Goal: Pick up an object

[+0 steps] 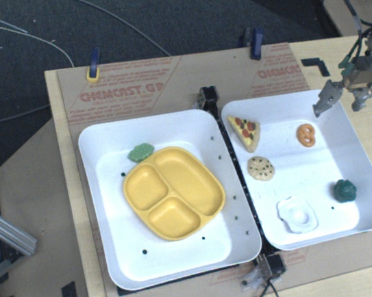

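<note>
Gripper (342,97) seen at right edge, above top right corner of right bin (361,153); fingers spread, nothing grasped between them. Inside right bin: pizza slice (246,131) at upper left, cookie (261,168) just below it, pretzel (306,135) toward upper right, fried egg (298,214) near bottom edge, dark green lump (345,190) at lower right. Left bin (104,205) taken up by yellow divided plate (172,192); green leafy piece (141,152) touching plate's upper left rim.
</note>
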Robot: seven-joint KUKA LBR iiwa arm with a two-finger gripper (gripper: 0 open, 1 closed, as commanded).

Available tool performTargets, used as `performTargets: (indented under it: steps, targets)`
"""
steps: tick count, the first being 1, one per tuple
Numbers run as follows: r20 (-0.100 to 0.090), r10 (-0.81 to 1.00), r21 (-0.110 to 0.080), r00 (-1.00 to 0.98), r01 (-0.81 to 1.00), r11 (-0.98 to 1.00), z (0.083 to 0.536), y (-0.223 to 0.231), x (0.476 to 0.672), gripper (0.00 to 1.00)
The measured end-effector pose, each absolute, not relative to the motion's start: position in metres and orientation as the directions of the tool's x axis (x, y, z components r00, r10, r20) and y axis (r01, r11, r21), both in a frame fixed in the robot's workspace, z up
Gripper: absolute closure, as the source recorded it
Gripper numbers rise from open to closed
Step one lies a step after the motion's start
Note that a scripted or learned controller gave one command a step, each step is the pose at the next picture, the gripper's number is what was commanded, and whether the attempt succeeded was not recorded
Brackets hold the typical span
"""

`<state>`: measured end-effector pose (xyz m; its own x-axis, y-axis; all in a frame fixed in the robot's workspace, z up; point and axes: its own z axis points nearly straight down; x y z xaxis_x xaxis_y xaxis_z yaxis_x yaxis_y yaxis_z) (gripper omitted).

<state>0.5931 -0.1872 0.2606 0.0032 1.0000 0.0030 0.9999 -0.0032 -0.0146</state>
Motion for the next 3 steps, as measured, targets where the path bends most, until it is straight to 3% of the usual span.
performTargets:
  steps: [1, 3]
  targets:
    - [0.0, 1.0, -0.001, 0.0, 1.0, 0.0, 0.269, -0.186, 0.595, 0.0]
    - [0.0, 1.0, -0.003, 0.0, 1.0, 0.0, 0.182, -0.191, 0.593, 0.0]
